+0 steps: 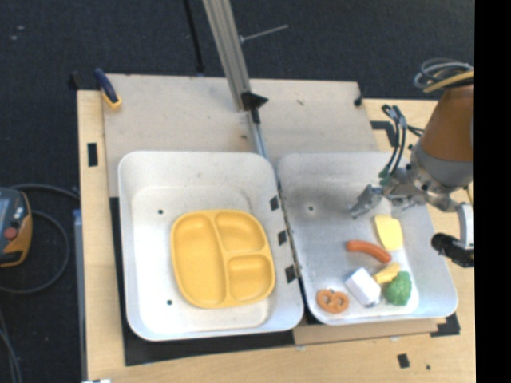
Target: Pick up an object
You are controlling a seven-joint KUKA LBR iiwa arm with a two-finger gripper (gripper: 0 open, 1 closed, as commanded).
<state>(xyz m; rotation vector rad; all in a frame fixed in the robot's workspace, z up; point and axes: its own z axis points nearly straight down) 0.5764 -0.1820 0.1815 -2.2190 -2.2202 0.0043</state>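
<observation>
The small brown plastic pretzel (332,300) should be light, rigid and slick, so grip its outer edges; your gripper (366,202) hangs open.

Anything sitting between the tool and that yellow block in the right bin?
Nothing visible. The tool hangs over bare floor of the right bin, and the yellow block lies just beside it, toward the near-right. The sausage lies beyond the block, not in between.

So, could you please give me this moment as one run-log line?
arm: over right bin | gripper: above bare floor, nothing held | toys: hot dog, broccoli, pretzel untouched | left bin: yellow tray
</observation>
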